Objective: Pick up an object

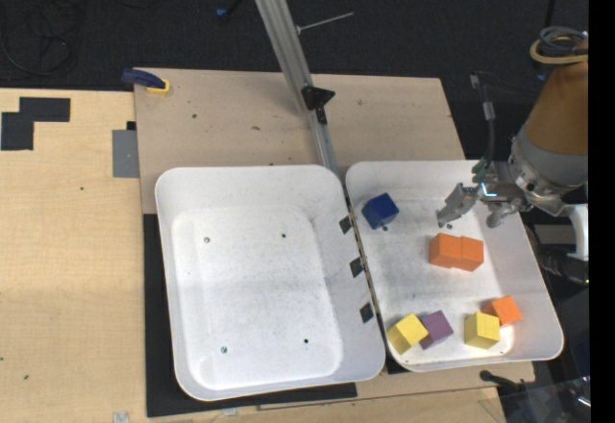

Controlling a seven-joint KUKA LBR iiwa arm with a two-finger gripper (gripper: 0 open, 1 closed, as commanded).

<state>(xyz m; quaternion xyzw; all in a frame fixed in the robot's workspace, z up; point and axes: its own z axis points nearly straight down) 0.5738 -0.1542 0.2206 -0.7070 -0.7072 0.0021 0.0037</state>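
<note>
The jaws [473, 205] hang wide apart with nothing in them, just above the big orange block [455, 252] in the right bin [543, 315]; the pick seems only to be starting; a blue block [381, 211] sits left of the orange block, and small yellow, purple and orange blocks lie below it; next the jaws likely need to go down around one block and squeeze.

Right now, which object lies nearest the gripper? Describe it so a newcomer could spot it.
Start at the right-hand shallow white bin. Just below the two-finger gripper, near the bin's middle, lies a wide orange block. It is the largest piece there, lying apart from the small blue cube and the cluster of small blocks along the front edge.
</note>
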